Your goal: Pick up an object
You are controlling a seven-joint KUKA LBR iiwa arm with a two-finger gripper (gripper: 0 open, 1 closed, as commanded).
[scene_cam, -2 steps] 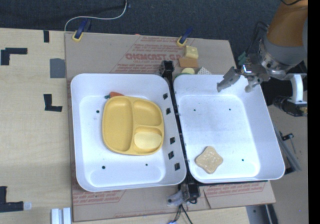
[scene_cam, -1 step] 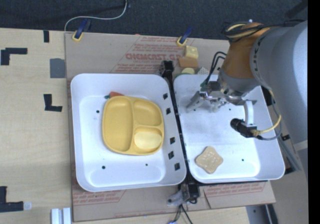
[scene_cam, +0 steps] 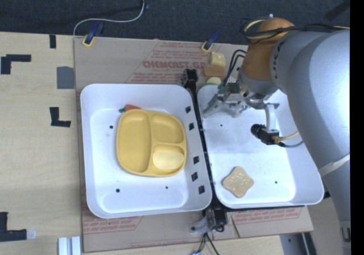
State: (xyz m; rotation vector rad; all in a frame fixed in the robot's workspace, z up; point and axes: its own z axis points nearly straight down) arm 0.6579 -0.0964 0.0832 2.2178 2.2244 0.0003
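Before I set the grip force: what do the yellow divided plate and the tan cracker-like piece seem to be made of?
The yellow divided plate looks like moulded plastic: one even colour, soft sheen, rounded compartment ridges. The tan cracker-like piece in the right bin looks matt and slightly dimpled, probably toy plastic or foam; the view cannot settle which. The left bin looks like smooth white plastic.

Light wooden bench (scene_cam: 34, 157) bears brown cardboard sheet (scene_cam: 165, 63); two white bins, left bin (scene_cam: 91, 151) and right bin (scene_cam: 284, 174), sit touching on it.
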